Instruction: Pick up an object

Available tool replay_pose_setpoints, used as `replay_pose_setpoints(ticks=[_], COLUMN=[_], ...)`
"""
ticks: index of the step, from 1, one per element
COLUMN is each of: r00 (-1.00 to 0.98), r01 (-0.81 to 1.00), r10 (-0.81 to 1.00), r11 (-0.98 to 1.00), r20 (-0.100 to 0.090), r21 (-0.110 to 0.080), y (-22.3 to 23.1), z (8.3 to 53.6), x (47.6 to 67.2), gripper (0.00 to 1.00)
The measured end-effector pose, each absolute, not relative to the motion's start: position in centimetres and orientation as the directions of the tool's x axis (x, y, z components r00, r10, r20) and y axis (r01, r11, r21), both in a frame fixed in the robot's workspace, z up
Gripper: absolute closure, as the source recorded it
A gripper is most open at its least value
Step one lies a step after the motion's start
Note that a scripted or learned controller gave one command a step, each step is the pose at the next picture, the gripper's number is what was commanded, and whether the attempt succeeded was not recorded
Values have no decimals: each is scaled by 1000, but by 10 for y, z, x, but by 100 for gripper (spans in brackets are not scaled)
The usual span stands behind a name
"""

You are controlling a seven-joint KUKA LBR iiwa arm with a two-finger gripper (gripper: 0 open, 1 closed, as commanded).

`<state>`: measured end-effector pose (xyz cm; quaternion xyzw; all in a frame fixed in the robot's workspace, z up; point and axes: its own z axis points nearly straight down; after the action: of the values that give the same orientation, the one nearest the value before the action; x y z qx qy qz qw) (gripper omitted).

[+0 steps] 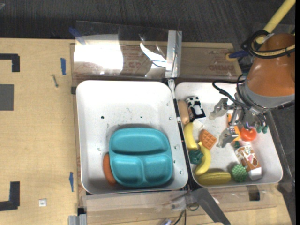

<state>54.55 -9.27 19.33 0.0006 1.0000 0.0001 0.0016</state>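
**Gripper lowered among crowded toys, right bin**

As the arm reached in from the right, the gripper was recorded low over the right bin, close above a red tomato-like toy. Whether its fingers were apart or closed could not be told, and no object was seen held between them.

Risk noted: the tomato toy was judged round and liable to roll or squirt aside if pinched off-centre. A small carton lay just near of it and could be nudged or caught instead.

Other contents, right bin: a waffle piece to the left, a banana along the left wall, a black-and-white toy at the far side, a corn cob and a green berry-like toy at the near edge.

Left bin: a teal divided tray resting over an orange item, well apart from the gripper.
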Motion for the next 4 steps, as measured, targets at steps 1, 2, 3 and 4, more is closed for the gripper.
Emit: replay_pose_setpoints(ticks=[1,2,3,4], r00=[-997,-983,-978,-978], r01=[-77,-164,-207,-207], r10=[-77,-165,-207,-207], r11=[997,986,978,978], r20=[-23,-84,-16,-10], r21=[-4,-23,-6,-2], y=[-97,-101,-133,-132], z=[124,115,91,88], x=[591,560,627,625], gripper=[0,0,0,0])
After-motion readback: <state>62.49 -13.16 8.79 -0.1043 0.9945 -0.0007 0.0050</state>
